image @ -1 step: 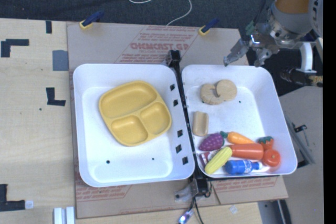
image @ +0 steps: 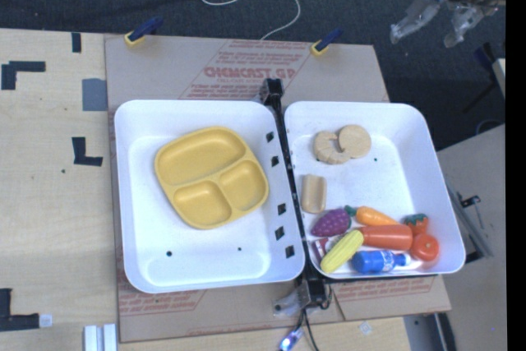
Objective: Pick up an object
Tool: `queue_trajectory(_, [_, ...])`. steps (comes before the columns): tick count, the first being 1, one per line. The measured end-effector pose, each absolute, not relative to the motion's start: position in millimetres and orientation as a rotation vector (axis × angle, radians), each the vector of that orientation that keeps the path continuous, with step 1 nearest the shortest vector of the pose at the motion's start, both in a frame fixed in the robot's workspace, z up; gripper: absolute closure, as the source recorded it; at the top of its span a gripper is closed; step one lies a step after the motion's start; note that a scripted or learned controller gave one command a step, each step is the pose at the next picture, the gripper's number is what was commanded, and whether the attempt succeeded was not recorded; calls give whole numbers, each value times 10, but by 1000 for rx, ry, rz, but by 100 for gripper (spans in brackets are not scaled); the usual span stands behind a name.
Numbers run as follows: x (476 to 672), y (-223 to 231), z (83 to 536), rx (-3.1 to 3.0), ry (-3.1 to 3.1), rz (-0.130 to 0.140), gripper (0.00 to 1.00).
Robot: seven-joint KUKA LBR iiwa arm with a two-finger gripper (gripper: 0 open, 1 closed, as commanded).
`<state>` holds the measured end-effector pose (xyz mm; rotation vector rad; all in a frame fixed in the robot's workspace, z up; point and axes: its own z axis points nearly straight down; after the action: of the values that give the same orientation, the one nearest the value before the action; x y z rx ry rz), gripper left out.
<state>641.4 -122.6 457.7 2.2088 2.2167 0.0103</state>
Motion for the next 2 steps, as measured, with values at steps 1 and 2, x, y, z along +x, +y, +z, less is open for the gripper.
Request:
queue_trajectory(1, [6425, -1224, 4533, 2221, 2228, -14, 100])
queue_trajectory(2, [5893, -1784, 4167, 2232, 2220, -12, 100])
